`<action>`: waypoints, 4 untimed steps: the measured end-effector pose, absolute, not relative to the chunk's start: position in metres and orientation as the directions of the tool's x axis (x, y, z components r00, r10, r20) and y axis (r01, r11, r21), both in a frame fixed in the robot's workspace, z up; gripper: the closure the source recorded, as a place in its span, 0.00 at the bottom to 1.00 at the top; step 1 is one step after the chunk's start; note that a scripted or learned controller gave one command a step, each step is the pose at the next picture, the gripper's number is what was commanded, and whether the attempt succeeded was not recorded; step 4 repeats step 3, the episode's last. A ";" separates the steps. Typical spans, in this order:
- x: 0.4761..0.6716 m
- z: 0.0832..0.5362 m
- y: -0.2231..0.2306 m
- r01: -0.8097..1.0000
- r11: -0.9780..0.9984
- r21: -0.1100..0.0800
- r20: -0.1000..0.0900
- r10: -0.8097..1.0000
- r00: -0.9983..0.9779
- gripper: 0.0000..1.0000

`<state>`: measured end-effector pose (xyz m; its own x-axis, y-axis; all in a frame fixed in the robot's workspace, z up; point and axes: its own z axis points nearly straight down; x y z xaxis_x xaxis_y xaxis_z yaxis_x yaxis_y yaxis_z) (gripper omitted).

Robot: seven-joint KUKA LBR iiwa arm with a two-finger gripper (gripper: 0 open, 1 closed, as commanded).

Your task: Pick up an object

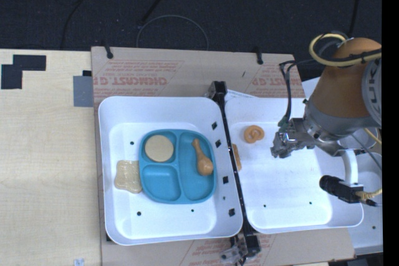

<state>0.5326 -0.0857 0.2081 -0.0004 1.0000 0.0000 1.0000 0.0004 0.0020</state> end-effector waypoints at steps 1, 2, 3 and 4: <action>0.540 0.203 -0.027 1.000 0.005 -0.003 0.003 1.000 -0.005 1.00; 0.552 0.215 0.031 1.000 0.005 -0.003 0.002 1.000 -0.005 1.00; 0.560 0.229 0.086 1.000 0.004 -0.002 0.001 1.000 -0.004 1.00; 0.560 0.229 0.086 1.000 0.004 -0.002 0.001 1.000 -0.004 1.00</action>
